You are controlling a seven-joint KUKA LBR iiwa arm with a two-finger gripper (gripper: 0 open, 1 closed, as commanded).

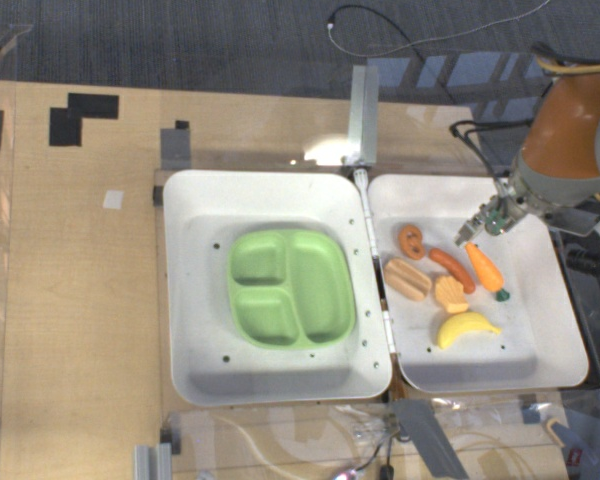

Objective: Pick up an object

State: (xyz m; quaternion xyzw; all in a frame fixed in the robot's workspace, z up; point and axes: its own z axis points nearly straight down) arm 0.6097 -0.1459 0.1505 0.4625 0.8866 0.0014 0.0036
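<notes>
The toy food sits in the right bin [570,368]: an orange carrot [485,269] with a green tip, a red sausage [451,267], a pretzel [411,239], a hot dog [407,280], a biscuit [450,292] and a yellow banana [465,329]. The gripper [490,219] hovers just above the carrot; its small, blurred tip makes its state impossible to tell. A green divided plate [290,288] lies in the left bin [195,268].

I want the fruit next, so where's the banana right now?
The banana lies in the right bin, toward its front edge, just below the orange cracker-like piece and the hot dog.
</notes>
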